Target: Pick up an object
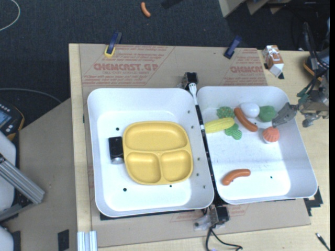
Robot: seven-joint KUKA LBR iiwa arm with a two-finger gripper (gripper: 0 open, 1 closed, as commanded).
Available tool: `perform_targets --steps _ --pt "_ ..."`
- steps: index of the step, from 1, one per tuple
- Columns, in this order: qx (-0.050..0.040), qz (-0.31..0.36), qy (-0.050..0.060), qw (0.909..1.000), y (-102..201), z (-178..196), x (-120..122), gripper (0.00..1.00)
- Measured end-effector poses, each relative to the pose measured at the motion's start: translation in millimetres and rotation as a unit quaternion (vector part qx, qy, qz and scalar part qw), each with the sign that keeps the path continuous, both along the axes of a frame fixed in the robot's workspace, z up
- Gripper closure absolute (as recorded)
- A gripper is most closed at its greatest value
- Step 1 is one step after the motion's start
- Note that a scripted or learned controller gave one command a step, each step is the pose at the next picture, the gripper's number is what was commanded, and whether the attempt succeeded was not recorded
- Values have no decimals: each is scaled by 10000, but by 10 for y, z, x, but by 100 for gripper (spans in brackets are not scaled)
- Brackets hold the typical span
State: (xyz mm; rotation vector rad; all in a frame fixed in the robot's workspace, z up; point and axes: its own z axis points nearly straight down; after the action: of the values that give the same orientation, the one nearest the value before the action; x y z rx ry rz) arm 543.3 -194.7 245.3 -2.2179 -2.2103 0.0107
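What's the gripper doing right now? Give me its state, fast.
Gripper: over the right bin, by the green toy and the orange-red toy; nothing seen between its fingers, and open or shut cannot be told.

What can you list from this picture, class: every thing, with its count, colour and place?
bins: 2, white, side by side on the bench
plate: 1, yellow, three compartments, in the left bin
block: 1, black, left bin, against the plate's left edge
corn: 1, yellow, right bin, near its left wall
sausages: 2, orange, right bin, one near the front, one at the back beside the egg
egg: 1, white, right bin, back
greens: 3, green, right bin, back
strawberry: 1, red-orange, right bin, right side
clamps: 2, blue, bench's far edge
gripper: 1, grey, over the right bin's right side, above the strawberry
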Motion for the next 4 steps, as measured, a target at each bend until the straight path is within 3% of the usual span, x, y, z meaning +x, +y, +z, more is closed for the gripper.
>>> perform_targets --steps 1,4 --pt "-16 17 -65 10000 5 70 26 0" --pt "0 16 -34 10000 36 -1585 -18 0"
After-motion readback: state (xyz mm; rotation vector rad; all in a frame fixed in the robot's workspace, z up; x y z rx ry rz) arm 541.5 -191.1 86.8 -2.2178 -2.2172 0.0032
